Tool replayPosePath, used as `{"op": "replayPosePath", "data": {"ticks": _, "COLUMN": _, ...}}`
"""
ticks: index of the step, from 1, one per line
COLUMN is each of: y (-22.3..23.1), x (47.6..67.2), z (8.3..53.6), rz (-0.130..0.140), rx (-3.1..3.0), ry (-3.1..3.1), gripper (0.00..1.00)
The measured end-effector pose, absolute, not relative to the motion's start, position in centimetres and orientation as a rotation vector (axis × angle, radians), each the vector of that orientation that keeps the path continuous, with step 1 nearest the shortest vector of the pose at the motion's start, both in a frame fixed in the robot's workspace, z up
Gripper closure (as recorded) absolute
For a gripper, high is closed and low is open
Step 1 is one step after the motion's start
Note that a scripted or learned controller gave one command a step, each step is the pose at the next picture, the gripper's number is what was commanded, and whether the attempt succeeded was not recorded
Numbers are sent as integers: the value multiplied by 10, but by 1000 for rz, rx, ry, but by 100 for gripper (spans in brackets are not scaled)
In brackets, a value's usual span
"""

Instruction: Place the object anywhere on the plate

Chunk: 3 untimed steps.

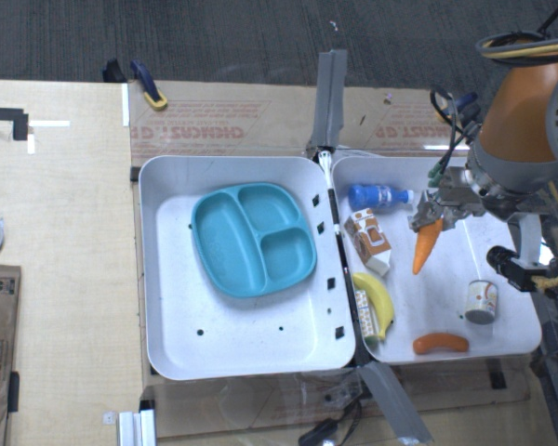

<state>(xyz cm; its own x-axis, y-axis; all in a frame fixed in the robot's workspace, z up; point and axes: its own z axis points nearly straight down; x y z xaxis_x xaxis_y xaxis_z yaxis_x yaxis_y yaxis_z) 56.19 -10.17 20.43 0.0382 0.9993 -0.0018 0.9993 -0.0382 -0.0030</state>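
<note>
Two bins sit side by side: the left bin (167,277) bears a blue plate (253,240), well left of the carrot. In the right bin (446,319) the gripper (434,216) pinches the carrot (425,245) by its top, tip hanging down. Left of the carrot lie a carton (370,241), bottle (377,195) and banana (378,302); below it, a sausage (440,344); lower right, a can (482,301).

One fixed camera hangs above the bench (56,249) and looks down at a slant, far enough back to take in both white bins: the left bin (163,268) around center, the right bin (502,342) toward four o'clock. The arm (525,110) enters from three o'clock.
</note>
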Motion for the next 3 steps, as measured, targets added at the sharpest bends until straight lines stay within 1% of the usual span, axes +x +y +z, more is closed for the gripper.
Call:
{"op": "replayPosePath", "data": {"ticks": 1, "y": -34, "x": 596, "z": 191, "rz": 3, "rx": -2121, "ry": -2317, "gripper": 100}}
{"op": "replayPosePath", "data": {"ticks": 2, "y": 46, "x": 658, "z": 190, "rz": 5, "rx": -2213, "ry": -2230, "gripper": 100}}
{"op": "replayPosePath", "data": {"ticks": 3, "y": 46, "x": 658, "z": 191, "rz": 5, "rx": -2213, "ry": -2231, "gripper": 0}}
